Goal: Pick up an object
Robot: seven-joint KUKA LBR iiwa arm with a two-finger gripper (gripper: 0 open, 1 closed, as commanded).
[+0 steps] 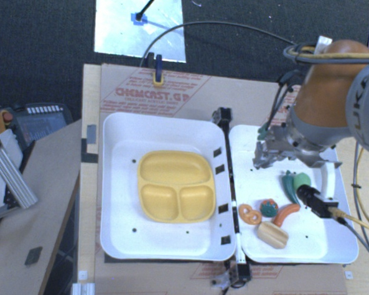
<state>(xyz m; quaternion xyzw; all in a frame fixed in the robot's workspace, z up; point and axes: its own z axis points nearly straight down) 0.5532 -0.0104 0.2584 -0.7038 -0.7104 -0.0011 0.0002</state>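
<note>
Our end effector (pixel 263 156) hovers over the right bin (pixel 340 247); we cannot tell its opening. Crowded toys (pixel 269 209) risk a glancing miss.

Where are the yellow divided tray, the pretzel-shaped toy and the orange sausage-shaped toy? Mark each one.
yellow divided tray (pixel 176 186), camera view, its central ridge.
pretzel-shaped toy (pixel 250 214), camera view, its ring.
orange sausage-shaped toy (pixel 286 214), camera view, its middle.
</note>
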